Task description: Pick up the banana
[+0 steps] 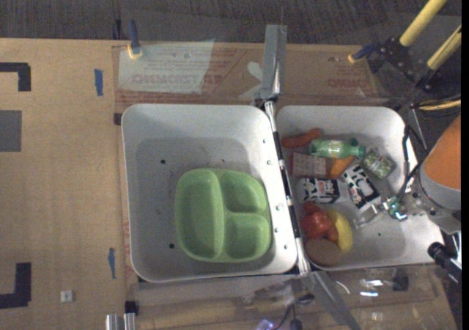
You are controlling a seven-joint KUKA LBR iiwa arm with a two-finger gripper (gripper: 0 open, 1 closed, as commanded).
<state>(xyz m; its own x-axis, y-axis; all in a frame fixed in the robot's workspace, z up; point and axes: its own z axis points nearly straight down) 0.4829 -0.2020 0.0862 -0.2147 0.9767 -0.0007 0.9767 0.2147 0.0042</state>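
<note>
Dark ribbed carpet runs along the top of the camera view, and below it lies the tan cardboard-covered worktop (58, 174) with blue tape marks and two shallow white plastic bins side by side. Sitting in the left white bin (146, 130) is a light green divided plastic tray (222, 214), and nothing else.

All the clutter is in the right white bin (388, 119), and so is my target. The small yellow banana (342, 230) lies near the bin's front edge, touching a red tomato-like toy (316, 223) on its left and just above a round tan disc (324, 251). Farther back I see a green bottle lying on its side (335, 148), an orange-red sausage-shaped toy (302, 138) and two black-and-white cow-patterned cartons (320, 189).

I reach in from the right, with my orange band (448, 156) over the bin's right rim. My claw (388, 207) hangs low in the right bin, beside the cartons and to the right of the banana, apart from it. Whether its jaws are spread or closed I cannot tell, as the metal parts blur together; nothing is visibly between them.

I judge this as the approach step, with the grasp not yet made. Next I would need to shift left and toward the front edge, centre over the banana, and come down without catching the red toy pressed against it.
</note>
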